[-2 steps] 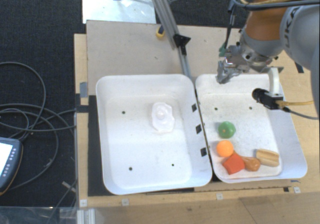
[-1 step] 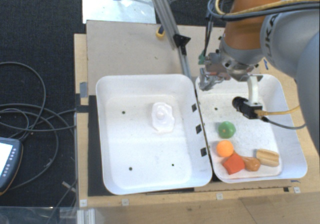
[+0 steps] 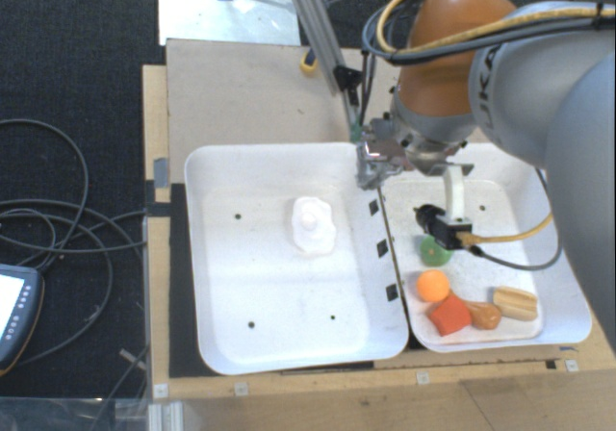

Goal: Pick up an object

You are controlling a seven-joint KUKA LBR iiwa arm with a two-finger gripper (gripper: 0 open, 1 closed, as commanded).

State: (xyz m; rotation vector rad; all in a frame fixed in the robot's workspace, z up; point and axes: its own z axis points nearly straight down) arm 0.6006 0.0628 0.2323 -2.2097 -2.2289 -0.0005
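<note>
A white lumpy object (image 3: 313, 224) lies in the middle of the left bin (image 3: 221, 323). At the near end of the right bin (image 3: 568, 318) sit a small green piece (image 3: 432, 251), an orange ball (image 3: 433, 285), a red block (image 3: 449, 316), a small brown-orange piece (image 3: 485, 316) and a tan log-shaped piece (image 3: 515, 303). My gripper (image 3: 372, 169) hangs below the orange wrist, over the far end of the ridge where the two bins meet. It is to the right of and beyond the white object, apart from it. Nothing shows in its grasp.
A slanted metal pole (image 3: 313, 11) crosses the cardboard backing behind the bins. Black cables (image 3: 58, 227) and a tablet (image 3: 14, 309) lie on the dark floor at the left. The arm's grey body covers the right bin's far right side.
</note>
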